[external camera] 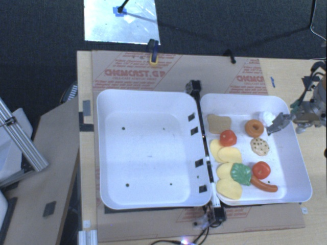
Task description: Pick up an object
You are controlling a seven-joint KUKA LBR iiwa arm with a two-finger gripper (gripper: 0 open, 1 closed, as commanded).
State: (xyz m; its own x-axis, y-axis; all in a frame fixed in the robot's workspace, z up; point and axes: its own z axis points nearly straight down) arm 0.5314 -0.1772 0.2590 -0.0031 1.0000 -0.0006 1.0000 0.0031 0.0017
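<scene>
The right bin (301,175) holds several toy foods. A tan bread slice (218,122) lies at its far left, with a red tomato (228,137) just in front of it. An orange donut (254,128) and a speckled cookie (259,146) sit mid-bin. Nearer the front are yellow pieces (228,154), a green leafy piece (240,173), a second tomato (261,169) and an orange sausage (265,187). My gripper (278,123) reaches in over the bin's right rim, just right of the donut and beside a small white object (267,117). Nothing is seen held in it.
The left bin (110,137) stands beside the right one, joined by a black clipped divider (202,142). Both rest on a cardboard sheet (133,73). A shiny metal plate (120,14) lies behind the bench, and an aluminium frame (18,142) stands at the left.
</scene>
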